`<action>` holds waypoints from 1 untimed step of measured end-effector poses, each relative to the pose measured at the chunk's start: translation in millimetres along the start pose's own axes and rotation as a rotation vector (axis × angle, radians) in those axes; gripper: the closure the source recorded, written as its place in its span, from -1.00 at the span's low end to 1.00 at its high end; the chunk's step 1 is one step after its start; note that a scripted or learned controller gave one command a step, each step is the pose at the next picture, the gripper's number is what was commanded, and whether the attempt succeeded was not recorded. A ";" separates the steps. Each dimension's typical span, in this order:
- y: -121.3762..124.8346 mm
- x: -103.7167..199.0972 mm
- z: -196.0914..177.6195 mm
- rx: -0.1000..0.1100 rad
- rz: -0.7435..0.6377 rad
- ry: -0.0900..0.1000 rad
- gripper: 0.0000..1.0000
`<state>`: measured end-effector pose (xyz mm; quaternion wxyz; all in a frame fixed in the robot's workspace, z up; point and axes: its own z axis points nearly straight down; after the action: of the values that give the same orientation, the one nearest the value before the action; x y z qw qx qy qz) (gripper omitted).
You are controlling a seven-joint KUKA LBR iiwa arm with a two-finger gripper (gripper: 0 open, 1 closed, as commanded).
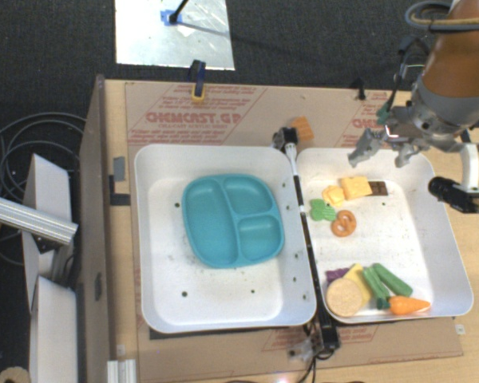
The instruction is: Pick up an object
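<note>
Overhead, two white bins [152, 238], cardboard-covered bench [223, 110]

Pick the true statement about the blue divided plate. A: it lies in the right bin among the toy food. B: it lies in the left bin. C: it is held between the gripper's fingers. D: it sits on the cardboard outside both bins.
B: the blue divided plate lies flat in the left bin, while the toy food, such as the pretzel, is in the right bin, and the gripper hovers over that bin's far edge.

Teal divided plate [232, 219] in left bin [161, 238]; black cables [32, 134] beside bench.
</note>
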<state>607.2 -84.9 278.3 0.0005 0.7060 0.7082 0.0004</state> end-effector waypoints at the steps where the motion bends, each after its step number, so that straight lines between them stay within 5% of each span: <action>1: -18.0 -0.4 108.6 0.008 0.003 0.001 -1.00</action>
<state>589.4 -85.4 169.6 -0.0030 0.7070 0.7073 -0.0021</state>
